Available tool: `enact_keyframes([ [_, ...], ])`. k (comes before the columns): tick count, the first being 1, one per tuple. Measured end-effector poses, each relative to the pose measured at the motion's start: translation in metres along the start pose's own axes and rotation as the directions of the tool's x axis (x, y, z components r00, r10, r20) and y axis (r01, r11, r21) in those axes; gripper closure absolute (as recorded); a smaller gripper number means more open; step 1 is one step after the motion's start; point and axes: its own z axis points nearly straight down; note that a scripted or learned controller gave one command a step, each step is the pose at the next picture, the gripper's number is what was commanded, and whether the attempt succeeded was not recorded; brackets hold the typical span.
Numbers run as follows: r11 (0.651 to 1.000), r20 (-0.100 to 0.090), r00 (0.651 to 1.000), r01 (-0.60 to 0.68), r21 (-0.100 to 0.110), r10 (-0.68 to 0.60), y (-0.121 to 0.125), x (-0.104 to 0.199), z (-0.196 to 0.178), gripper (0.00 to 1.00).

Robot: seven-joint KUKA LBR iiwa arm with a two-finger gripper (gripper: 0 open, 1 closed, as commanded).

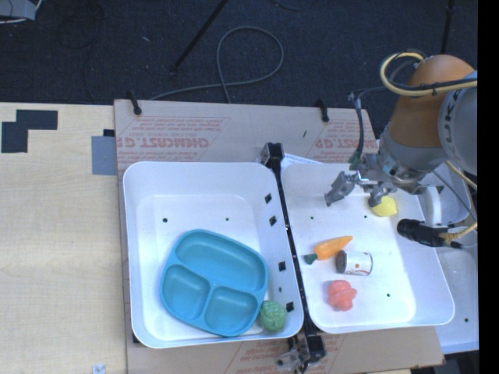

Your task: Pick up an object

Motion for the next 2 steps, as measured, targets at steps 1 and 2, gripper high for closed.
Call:
enact_keyframes([
  [1,1.000,0.001,1.000,0.001,-0.010,-0.001,0.003,0.000,-0.006,0.00],
  [2,1.000,0.000,1.000,0.001,-0.005,-0.001,0.001,0.004,0.038,0.00],
])
